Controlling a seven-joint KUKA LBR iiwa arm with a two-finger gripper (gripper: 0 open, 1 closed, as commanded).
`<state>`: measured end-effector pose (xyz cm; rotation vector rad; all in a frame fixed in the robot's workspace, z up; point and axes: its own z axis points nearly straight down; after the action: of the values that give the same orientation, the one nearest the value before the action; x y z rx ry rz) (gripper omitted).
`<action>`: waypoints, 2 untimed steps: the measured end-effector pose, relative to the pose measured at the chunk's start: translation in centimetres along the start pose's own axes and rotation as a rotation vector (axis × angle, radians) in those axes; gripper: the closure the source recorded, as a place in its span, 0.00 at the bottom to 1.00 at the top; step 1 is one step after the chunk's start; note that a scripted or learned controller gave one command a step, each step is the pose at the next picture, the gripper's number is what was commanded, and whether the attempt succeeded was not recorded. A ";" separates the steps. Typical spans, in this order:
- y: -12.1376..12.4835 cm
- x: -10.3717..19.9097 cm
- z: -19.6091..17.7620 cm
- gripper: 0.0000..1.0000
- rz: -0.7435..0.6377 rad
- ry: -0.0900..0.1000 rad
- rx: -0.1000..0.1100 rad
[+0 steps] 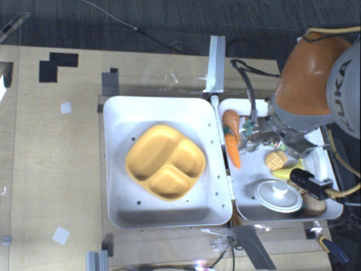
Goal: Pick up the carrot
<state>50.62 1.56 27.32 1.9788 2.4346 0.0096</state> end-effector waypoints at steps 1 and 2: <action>-1.0 -6.9 -2.8 1.00 -0.152 -0.003 0.001; -0.9 -6.8 -2.8 0.00 -0.155 -0.003 0.002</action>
<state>51.09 -5.25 30.08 1.7833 2.5794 0.0044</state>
